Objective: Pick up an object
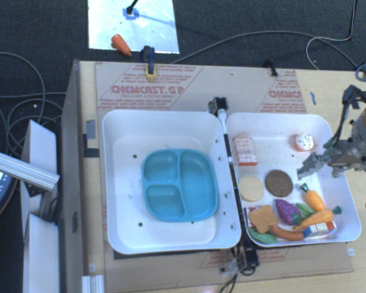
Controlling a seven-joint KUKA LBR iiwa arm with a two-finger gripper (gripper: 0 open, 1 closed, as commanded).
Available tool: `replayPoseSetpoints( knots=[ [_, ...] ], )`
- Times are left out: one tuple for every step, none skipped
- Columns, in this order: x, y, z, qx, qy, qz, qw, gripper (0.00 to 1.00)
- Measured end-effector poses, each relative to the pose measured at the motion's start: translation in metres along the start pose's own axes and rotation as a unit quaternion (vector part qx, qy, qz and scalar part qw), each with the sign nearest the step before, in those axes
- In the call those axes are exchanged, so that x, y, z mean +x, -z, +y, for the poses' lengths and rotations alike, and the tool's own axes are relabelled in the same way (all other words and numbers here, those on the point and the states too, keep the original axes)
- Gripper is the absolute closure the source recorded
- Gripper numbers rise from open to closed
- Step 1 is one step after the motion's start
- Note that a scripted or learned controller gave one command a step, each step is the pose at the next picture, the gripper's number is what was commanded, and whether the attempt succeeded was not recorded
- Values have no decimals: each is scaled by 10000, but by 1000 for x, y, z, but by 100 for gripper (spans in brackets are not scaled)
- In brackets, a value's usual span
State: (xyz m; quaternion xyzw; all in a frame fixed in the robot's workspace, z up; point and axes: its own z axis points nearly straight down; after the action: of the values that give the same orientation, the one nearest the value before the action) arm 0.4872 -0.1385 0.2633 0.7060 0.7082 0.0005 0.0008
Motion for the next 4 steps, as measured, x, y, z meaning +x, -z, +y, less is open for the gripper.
replayPoseSetpoints(
  knots=[
    [-3, -115, 0, 20, -10, 4, 10000, 0],
    [41, -179, -1, 1, -4, 3, 10000, 0],
    [7, -179, 47, -4, -10, -4, 10000, 0],
    [-4, -179, 88, 1, -1, -2, 10000, 0]
  ],
)
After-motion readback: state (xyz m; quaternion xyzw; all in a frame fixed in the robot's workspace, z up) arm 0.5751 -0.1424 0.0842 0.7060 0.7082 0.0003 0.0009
